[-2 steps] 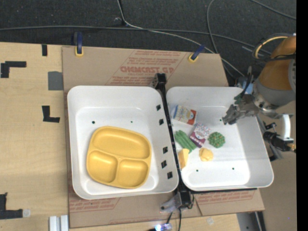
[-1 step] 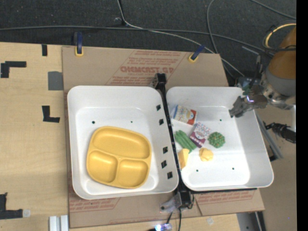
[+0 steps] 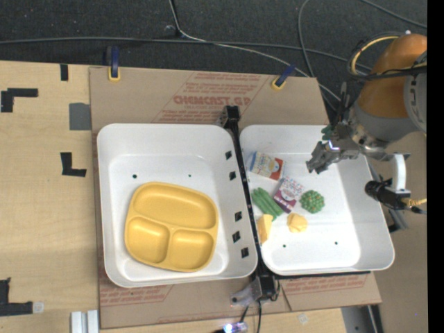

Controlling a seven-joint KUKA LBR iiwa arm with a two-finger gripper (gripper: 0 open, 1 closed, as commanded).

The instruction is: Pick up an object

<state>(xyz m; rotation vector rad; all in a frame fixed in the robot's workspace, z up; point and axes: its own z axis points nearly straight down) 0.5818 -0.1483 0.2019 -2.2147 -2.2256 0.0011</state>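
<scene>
Tray in left bin, small items in right bin

Even overhead light is flattening everything; white bins are glaring slightly, shadows staying faint, whole frame looking soft and grainy.

Arm cropped at right edge

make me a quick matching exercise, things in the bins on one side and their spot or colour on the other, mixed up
Things:
1. compartment tray
2. broccoli piece
3. small packet
4. gripper

Descriptions:
A. round and green, right bin
B. over the right bin's upper right part
C. yellow, in the left bin
D. white with red and blue print, near the divider

Pairs: 1-C, 2-A, 3-D, 4-B
</scene>
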